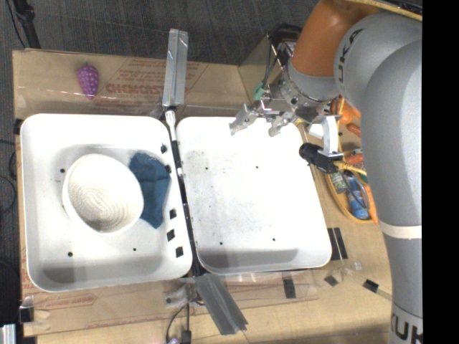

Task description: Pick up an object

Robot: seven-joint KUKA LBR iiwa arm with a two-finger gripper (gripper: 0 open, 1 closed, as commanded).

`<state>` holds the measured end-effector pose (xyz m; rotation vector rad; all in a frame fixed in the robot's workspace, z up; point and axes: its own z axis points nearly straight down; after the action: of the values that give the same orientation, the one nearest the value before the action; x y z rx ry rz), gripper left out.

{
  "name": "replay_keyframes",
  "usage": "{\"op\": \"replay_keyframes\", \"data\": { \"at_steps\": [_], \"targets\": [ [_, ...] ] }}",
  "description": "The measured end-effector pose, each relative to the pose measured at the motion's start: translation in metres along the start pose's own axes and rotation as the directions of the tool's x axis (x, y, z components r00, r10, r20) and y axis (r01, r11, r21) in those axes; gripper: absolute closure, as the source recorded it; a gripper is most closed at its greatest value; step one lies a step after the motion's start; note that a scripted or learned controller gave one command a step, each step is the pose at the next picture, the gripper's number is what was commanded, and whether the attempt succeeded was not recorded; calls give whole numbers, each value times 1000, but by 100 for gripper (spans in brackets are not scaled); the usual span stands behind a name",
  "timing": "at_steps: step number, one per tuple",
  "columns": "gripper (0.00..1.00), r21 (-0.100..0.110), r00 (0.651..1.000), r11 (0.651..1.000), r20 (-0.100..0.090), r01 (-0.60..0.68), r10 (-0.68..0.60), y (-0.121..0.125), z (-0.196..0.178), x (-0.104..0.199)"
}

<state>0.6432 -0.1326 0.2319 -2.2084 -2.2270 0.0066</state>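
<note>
In the left bin (43, 192) lies a round cream woven object (104, 192), and a crumpled blue cloth (152, 186) rests against its right side. My gripper (257, 123) hangs over the far edge of the right bin (287, 221), its two fingers spread apart with nothing between them. It is well to the right of both objects.
A purple grape-like object (88, 79) lies on the cardboard behind the left bin. A metal post (174, 67) stands at the back between the bins. Tools and cables (348, 181) lie to the right of the right bin, under the arm.
</note>
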Motion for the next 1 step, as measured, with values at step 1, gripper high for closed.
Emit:
{"op": "replay_keyframes", "data": {
  "at_steps": [1],
  "targets": [
    [0, -5, 973, 973, 0, -232, 232, 13, -73, -66]
  ]
}}
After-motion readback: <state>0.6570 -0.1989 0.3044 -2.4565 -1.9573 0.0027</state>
